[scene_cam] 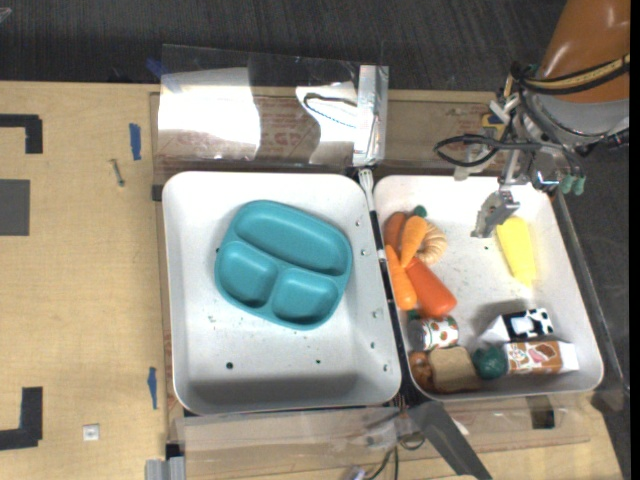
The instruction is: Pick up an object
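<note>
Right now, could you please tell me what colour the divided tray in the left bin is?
Teal, seen clearly in the camera view: the divided tray.

1. I see a light brown wooden bench below me. It fills most of the left side.
2. Black tape marks sit on the wood near the left edge, shaped like corners.
3. A grey square patch lies between the tape marks.
4. Small bits of blue tape stick to the wood.
5. The floor past the bench is dark grey, like carpet.
6. A clear plastic sheet stands at the back of the bench. Bright light shines off it.
7. A strip of silver tape runs down the sheet's right side.
</note>
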